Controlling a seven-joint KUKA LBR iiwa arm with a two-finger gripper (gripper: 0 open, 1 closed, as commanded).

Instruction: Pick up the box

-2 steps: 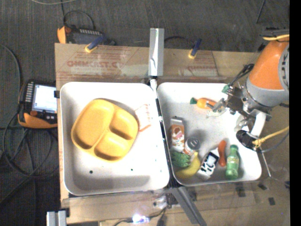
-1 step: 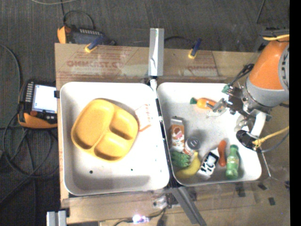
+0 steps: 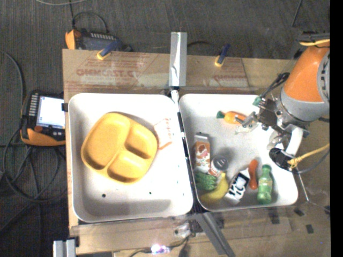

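Observation:
A small red and green box (image 3: 201,153) lies in the right bin (image 3: 244,103), close to its left wall. My gripper (image 3: 250,120) hangs over the back of that bin, up and to the right of the box and well apart from it. It sits right beside a small orange bottle (image 3: 232,116). The arm's orange band (image 3: 304,78) shows at the right edge.
Around the box lie a grey can (image 3: 220,162), a banana (image 3: 216,189), green leafy toy (image 3: 203,179), a black-and-white pack (image 3: 237,186), a carrot (image 3: 253,174) and a green bottle (image 3: 265,183). The left bin (image 3: 86,197) holds a yellow divided plate (image 3: 120,146) and a pale red-printed card (image 3: 165,132).

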